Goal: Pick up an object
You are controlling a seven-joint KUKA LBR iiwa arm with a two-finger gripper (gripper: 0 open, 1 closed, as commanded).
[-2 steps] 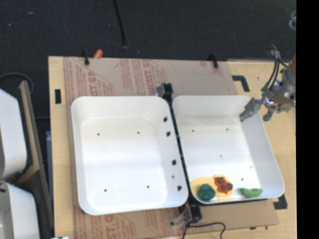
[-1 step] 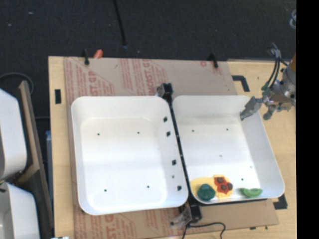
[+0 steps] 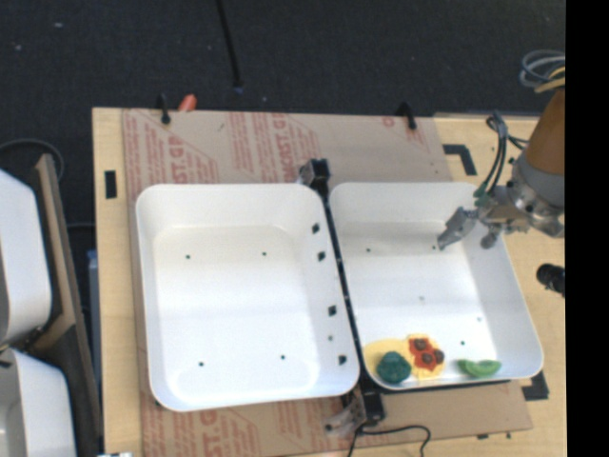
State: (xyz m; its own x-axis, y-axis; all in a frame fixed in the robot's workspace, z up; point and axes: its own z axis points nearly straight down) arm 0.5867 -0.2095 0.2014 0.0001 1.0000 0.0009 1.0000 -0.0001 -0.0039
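Observation:
Three small objects lie along the front edge of the right bin (image 3: 495, 284): a dark teal round lump (image 3: 393, 367), a yellow piece with red and orange patches (image 3: 425, 353), and a flat bright green piece (image 3: 479, 367). My gripper (image 3: 466, 240) hangs over the back right part of the same bin, well behind the objects. Its fingers (image 3: 447, 237) are spread open with nothing between them.
The left bin (image 3: 152, 255) sits beside the right one, with a black divider strip (image 3: 333, 274) between them. Both rest on a cardboard sheet (image 3: 247, 146) on the bench. White boxes (image 3: 19, 255) stand at the far left.

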